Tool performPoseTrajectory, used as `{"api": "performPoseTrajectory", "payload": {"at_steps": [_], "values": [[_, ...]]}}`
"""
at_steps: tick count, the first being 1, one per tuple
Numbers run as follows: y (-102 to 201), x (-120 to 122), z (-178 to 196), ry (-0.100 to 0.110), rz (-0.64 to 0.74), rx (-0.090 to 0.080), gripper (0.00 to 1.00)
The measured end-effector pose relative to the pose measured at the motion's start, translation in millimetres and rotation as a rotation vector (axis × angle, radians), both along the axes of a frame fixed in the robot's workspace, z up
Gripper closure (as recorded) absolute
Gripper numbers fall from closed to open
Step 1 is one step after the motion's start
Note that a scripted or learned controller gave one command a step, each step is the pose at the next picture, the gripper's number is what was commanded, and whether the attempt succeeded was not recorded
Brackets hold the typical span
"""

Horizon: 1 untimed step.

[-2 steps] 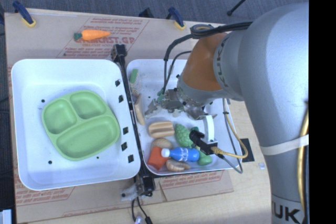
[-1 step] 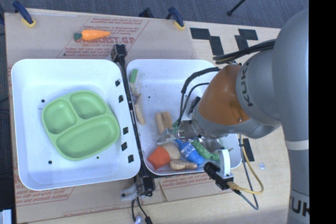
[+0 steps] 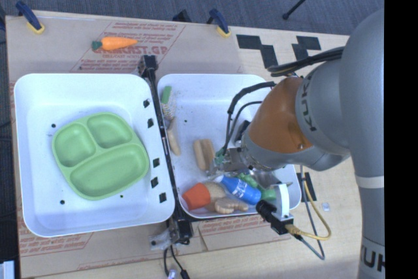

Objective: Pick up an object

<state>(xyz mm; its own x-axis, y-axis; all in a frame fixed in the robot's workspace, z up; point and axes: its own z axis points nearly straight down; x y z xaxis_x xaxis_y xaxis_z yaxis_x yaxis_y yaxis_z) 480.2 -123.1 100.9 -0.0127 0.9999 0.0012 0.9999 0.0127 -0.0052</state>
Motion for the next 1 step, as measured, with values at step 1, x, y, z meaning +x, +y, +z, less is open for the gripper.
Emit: {"api": "performPoseTrajectory", "payload": {"at_steps": [1], "values": [[4.3, -3.6, 98.8, -0.003, -0.007, 0.000, 1.00]]}}
